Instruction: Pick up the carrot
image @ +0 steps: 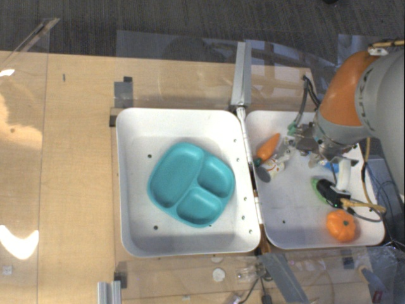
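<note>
Tool [272, 164] hangs just beside the carrot [268, 146] (how wide it stands, I cannot tell) and should centre across its middle before closing.

A pale wooden bench [63, 170] bears two shallow white bins side by side, the left bin [133, 233] and the right bin [285, 233]. A teal plate [192, 183] with three compartments lies flat near the left bin's middle. A small round orange fruit [342, 225] sits in the right bin's lower right corner.
</note>
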